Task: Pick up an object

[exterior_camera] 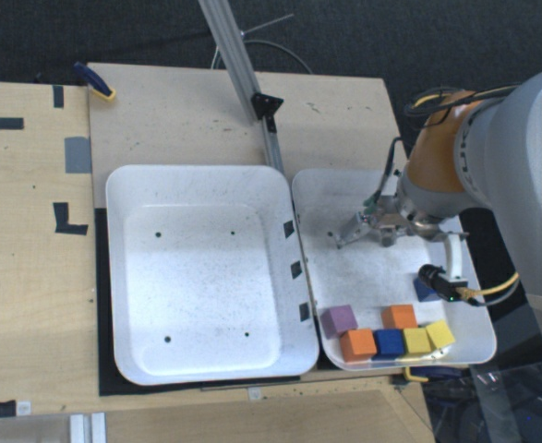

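Several small blocks lie along the front of the right bin [344,192]: a purple one [339,319], two orange ones [358,343] [399,317], a blue one [390,342] and two yellow ones [417,341] [439,333]. Another blue block [425,290] sits near the bin's right wall, partly behind a black part of the arm. My gripper [352,229] hangs over the bare middle of the right bin, behind the blocks and apart from them. It stands open, with nothing between its fingers.
The left bin [123,247] lies beside the right one, with black clips along the shared wall. A slanted metal rail [238,53] crosses the bench behind the bins. The arm's orange band [437,155] and grey body cover the right bin's far right side.
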`<state>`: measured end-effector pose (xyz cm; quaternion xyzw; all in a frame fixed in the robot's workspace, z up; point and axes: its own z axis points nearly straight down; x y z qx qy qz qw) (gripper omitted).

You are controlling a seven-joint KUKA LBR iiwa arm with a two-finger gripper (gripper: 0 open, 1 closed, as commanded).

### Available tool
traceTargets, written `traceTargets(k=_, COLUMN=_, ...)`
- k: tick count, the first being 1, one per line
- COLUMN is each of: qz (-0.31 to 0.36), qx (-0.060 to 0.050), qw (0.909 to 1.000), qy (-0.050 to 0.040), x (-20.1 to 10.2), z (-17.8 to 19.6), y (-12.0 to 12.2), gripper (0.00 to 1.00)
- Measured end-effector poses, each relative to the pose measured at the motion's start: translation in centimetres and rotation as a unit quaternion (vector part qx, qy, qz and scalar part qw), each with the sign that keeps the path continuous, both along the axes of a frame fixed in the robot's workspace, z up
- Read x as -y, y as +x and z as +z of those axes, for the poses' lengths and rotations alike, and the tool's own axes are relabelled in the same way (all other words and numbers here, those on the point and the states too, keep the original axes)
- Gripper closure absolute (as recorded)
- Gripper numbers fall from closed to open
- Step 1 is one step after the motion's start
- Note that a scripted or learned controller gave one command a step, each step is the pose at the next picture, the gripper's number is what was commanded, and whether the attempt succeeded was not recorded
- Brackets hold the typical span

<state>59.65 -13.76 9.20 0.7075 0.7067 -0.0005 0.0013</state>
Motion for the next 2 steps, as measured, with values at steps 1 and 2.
traceTargets(k=1, qz=0.000, qx=0.001, qw=1.0000, qy=-0.0001, x=2.6, z=6.0, y=0.3, gripper=0.00)
traceTargets(k=2, qz=-0.001, qx=-0.003, qw=1.0000, qy=0.0005, x=6.0, z=5.1, y=-4.0, gripper=0.00)
